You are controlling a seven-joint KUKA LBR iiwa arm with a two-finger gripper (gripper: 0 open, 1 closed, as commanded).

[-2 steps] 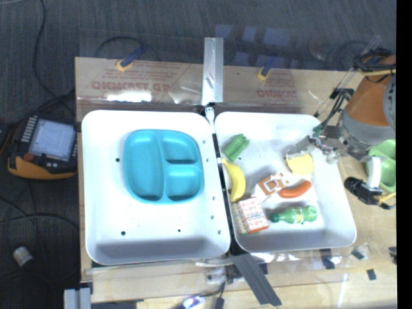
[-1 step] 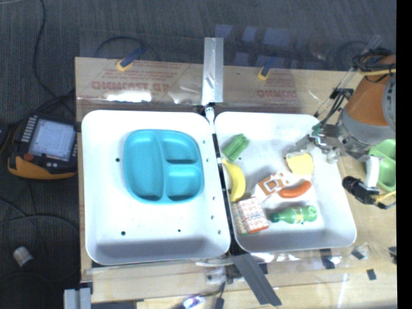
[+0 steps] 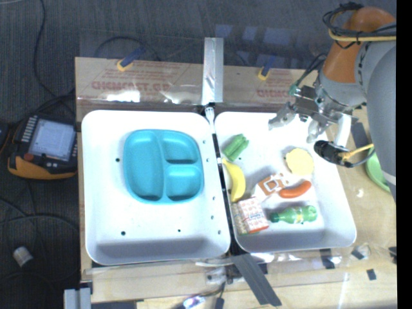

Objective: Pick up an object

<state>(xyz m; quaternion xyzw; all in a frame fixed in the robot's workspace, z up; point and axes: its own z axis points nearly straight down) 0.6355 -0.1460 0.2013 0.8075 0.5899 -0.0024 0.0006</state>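
Jaws (image 3: pixel 297 120) spread apart, gripping nothing, hovering over the far edge of the right bin (image 3: pixel 335 234). Below them, nearer the camera: yellow disc (image 3: pixel 299 161), red sausage (image 3: pixel 295 189), green bottle (image 3: pixel 295 215), carton (image 3: pixel 252 215). Off to their left: green pepper (image 3: pixel 235 146), banana (image 3: pixel 235 180). Further left, blue tray (image 3: pixel 163 165) in left bin (image 3: pixel 103 237).

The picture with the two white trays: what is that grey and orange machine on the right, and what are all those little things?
It is a robot arm, photographed from one camera above the bench. Its gripper hangs over the right bin's far edge, with nothing seen between its fingers. That bin holds toy food: a banana, a green piece, a hot dog, a green bottle, a yellow round and small cartons. The left bin holds a blue divided plate.
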